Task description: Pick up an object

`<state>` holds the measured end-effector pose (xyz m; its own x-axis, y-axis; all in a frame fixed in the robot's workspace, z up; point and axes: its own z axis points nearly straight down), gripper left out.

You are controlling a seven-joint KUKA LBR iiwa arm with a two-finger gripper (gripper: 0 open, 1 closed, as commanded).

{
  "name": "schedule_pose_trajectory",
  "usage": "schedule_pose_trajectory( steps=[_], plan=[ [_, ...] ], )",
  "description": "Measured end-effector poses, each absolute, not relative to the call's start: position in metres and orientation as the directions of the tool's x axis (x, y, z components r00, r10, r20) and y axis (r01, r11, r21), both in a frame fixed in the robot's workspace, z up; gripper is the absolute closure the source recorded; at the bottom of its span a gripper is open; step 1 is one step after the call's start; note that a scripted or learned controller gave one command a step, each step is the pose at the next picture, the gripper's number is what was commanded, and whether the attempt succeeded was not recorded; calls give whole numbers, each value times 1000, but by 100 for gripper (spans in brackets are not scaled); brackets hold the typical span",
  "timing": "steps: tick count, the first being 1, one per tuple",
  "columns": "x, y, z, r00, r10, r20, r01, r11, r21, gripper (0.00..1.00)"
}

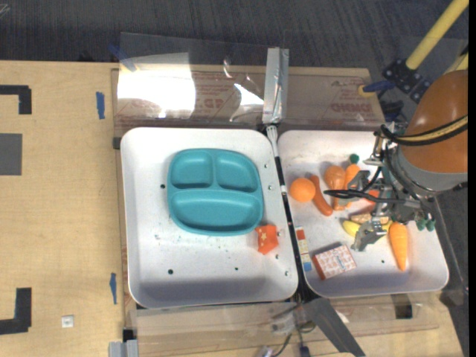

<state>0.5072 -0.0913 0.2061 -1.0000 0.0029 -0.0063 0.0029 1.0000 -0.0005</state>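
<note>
Risk: gripper (372, 218), jaws' state unreadable, hung over crowded toys in right bin (431, 277); carrot (399, 245) alongside might get nudged aside.

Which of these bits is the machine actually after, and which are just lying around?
Likely part of the job, in the right bin under the end effector:
orange ball
carrot
patterned box
banana

Just lying about, in the left bin:
teal divided plate
small orange block
</note>
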Motion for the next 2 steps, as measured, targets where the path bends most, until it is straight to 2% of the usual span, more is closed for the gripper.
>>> schedule_pose_trajectory(
  steps=[1, 2],
  plan=[
    [563, -117, 158, -993, -122, -6, -122, 993, -1, 0],
    [575, -116, 90, -997, -70, -14, -70, 998, -2, 0]
  ],
)
